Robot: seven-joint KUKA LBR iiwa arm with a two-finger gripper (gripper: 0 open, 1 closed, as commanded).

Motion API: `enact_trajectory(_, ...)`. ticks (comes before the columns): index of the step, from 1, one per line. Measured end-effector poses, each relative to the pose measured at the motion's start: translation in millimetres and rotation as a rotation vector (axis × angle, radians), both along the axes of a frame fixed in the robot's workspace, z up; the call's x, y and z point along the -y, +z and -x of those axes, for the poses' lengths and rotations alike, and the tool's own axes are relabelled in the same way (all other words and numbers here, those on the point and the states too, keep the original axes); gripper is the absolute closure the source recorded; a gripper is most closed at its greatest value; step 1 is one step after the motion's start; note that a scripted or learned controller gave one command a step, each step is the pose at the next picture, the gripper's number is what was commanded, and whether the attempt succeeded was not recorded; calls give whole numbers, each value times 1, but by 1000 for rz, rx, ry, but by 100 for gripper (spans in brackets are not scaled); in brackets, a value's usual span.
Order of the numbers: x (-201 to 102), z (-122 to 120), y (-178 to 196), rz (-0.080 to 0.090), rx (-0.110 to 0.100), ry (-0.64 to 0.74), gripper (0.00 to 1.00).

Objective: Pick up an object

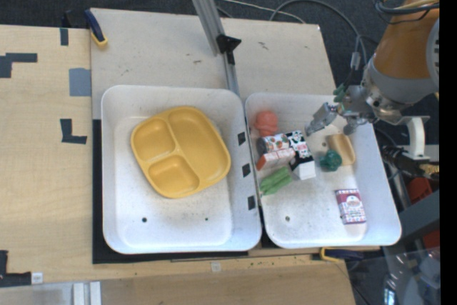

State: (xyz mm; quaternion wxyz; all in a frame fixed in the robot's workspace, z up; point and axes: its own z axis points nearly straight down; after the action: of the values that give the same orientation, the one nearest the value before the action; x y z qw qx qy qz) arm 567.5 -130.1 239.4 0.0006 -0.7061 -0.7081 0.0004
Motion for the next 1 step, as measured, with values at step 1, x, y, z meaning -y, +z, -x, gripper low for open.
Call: enact_trajectory(1,0,0,0,0,0,0,0)
